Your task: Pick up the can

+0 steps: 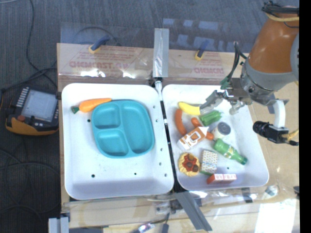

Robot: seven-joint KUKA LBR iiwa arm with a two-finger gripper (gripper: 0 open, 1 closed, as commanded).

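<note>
A small red-and-white flat packet is seen nearest the camera, at the front edge of the right shallow white bin. Behind it, a round pizza-like toy disc, a patterned grey pouch and a green plastic bottle are laid out. The small grey metal can is placed mid-bin toward the right side, just behind the bottle, with a green pepper-shaped toy just beside it on the far side. The can is judged to be standing upright, round top toward the camera, so its long axis is taken as vertical; no sideways heading can be read.

The two-finger gripper is held over the back of the right bin, near a yellow toy banana. Nothing is seen between the jaws; how far apart they are set cannot be told.

Step judged: approach, grasp not yet made. A move toward the camera and a descent over the can is called for next, clear of pepper and bottle.

A teal three-compartment plastic tray and an orange toy carrot are held in the left white bin.
</note>
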